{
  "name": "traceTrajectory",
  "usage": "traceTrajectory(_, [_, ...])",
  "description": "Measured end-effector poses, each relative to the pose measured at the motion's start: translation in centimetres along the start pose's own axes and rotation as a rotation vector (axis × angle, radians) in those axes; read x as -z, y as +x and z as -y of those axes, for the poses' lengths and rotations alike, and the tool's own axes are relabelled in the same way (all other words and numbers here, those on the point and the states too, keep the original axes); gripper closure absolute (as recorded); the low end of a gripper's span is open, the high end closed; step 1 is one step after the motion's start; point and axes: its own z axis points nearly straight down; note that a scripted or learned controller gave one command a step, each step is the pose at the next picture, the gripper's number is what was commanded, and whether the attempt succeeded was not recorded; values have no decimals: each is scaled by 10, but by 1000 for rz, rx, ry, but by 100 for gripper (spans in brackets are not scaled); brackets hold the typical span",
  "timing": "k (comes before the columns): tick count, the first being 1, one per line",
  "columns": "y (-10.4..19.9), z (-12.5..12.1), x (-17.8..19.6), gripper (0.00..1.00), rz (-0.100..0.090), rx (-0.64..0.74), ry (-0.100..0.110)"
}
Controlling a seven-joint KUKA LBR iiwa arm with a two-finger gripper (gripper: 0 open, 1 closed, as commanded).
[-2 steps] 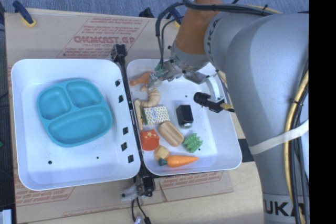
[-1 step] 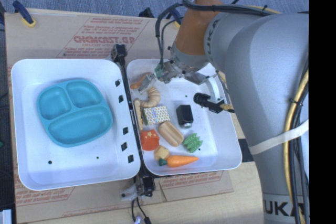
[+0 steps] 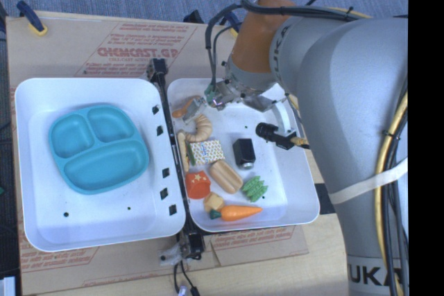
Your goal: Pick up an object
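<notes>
Grey arm (image 3: 347, 121) w/ orange band fills the right side, nearest the lens. Gripper (image 3: 214, 98) sits at the right bin's (image 3: 305, 199) top-left; fingers open or shut: can't tell. Two white bins on the counter (image 3: 62, 45). Left bin (image 3: 31, 149): one blue divided plate (image 3: 98, 147). Right bin: approx. nine toy items, incl. one carrot (image 3: 237, 213) near the front wall, long axis left-right, tip pointing right; one tomato (image 3: 198, 184); one black block (image 3: 243, 152).

Two white bins (image 3: 41, 218), one blue tray (image 3: 98, 146), and perhaps nine small toy foods (image 3: 225, 177).
</notes>
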Motion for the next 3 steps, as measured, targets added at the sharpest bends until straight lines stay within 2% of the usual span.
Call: traceTrajectory(3, [0, 0, 0, 0, 0, 0, 0])
